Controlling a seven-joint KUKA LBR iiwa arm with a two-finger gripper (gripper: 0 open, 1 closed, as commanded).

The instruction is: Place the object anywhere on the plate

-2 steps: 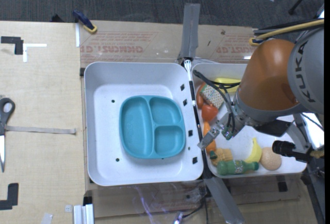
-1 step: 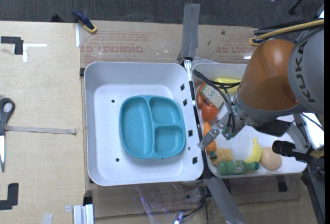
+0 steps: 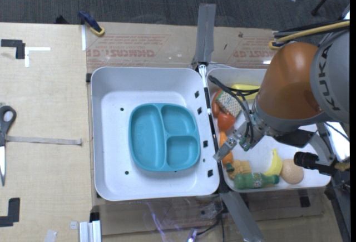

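Note:
A teal divided plate (image 3: 164,137) lies flat in the middle of the left white bin (image 3: 103,141). My gripper (image 3: 234,146) hangs low in the right bin (image 3: 320,182), close to its left wall, with the grey and orange arm above it. The fingers (image 3: 224,150) look open, and I see nothing held between them. Toy foods lie around the gripper: a red-orange piece (image 3: 225,121) just up-left of it, a small orange piece (image 3: 222,138) beside it, and a yellow corn-like piece (image 3: 240,167) below it. The arm hides much of the right bin.
Along the right bin's front lie a green item (image 3: 256,181), a banana (image 3: 273,162) and a beige round item (image 3: 292,171). A yellow item (image 3: 245,89) sits at its back. The wall between the bins (image 3: 207,124) separates gripper and plate. Scissors (image 3: 4,124) lie at far left.

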